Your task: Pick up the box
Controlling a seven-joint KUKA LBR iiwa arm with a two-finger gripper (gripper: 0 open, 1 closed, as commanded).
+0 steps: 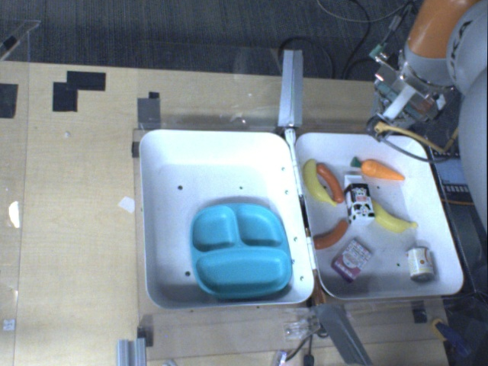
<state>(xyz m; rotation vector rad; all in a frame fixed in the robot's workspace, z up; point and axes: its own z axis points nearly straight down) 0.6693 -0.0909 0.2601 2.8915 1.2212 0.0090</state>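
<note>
Camera view is showing the pincer hovering beyond the right bin, its grip state unreadable; the box is lying near that bin's front, risking a sausage snag.

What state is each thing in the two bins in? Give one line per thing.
box: lying flat, ungripped
carton: lying between the bananas
carrot: lying loose
can: on its side
blue tray: right way up
gripper: above the right bin's far edge
</note>
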